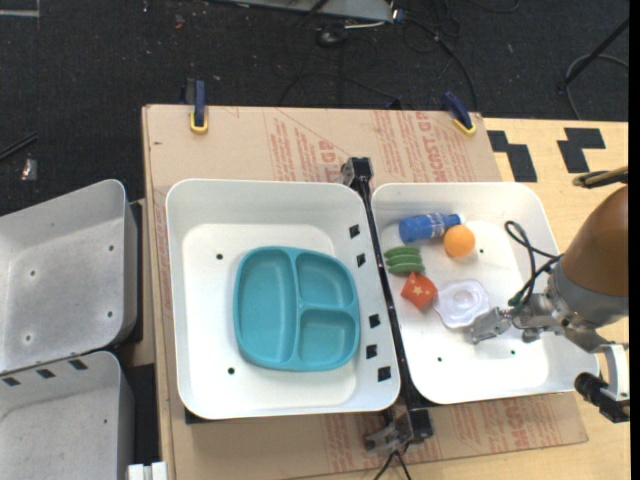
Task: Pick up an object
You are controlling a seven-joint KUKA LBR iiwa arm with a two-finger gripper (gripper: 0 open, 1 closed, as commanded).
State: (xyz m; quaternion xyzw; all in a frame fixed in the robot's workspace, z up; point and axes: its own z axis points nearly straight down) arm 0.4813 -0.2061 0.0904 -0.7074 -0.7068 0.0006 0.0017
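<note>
Two shallow white plastic bins sit side by side on a brown cardboard-covered bench (300,138). The left bin (200,208) holds a turquoise plastic plate with three compartments (297,309), lying flat near its middle. The right bin (530,368) holds the loose objects, all gathered in its upper-left part: a blue plastic bottle lying on its side (428,227) at about eleven o'clock from the bin's centre, a small orange ball (459,241) touching or just beside the bottle's right end, a green ribbed pepper-like toy (404,260) at about ten o'clock by the bin's left wall, a red pepper-like toy (419,290) just below the green one, and a clear, whitish round plastic lid-like piece (462,303) near the bin's centre, just right of the red toy. The grey arm with its orange band (600,248) enters from three o'clock, and its two-finger metal gripper (484,326) reaches low over the right bin, its tip just at five o'clock from the clear piece, close to or touching its edge. How far apart the gripper's parts stand cannot be told at this angle, and nothing can be seen lifted from the bin floor. A black cable (525,253) loops from the wrist over the bin's right half.
</note>
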